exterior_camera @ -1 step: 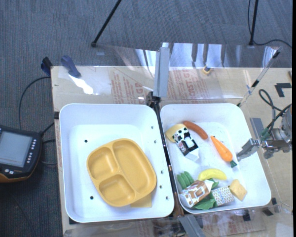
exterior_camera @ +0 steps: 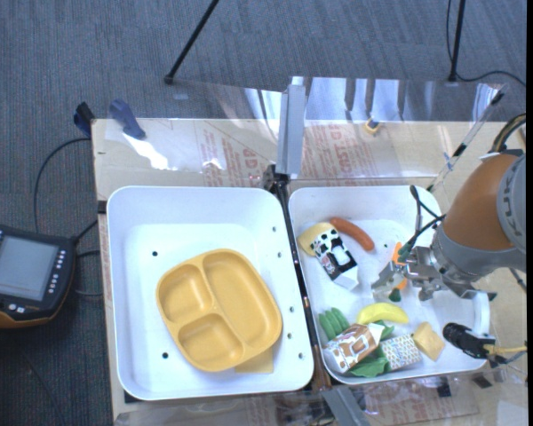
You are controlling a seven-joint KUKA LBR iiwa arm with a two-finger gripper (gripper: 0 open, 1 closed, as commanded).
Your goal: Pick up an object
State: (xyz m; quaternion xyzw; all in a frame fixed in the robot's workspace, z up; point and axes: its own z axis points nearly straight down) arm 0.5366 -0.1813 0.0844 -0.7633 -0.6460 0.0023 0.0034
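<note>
The pincer [exterior_camera: 400, 278] hangs low in the right bin [exterior_camera: 382, 204], just above the banana [exterior_camera: 382, 313]. Whether it's clenched, I can't tell. Toys crowd that bin's near corner, likely tumbled there.

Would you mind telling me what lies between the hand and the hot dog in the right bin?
In the camera view, the stretch between the hand and the hot dog is bare white floor of the right bin.

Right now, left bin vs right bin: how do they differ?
The left bin holds one thing, a yellow divided tray; the right bin holds scattered toy food, including a sausage and a banana. The gripper is over the right bin, not the left. Both are shallow and white.
</note>
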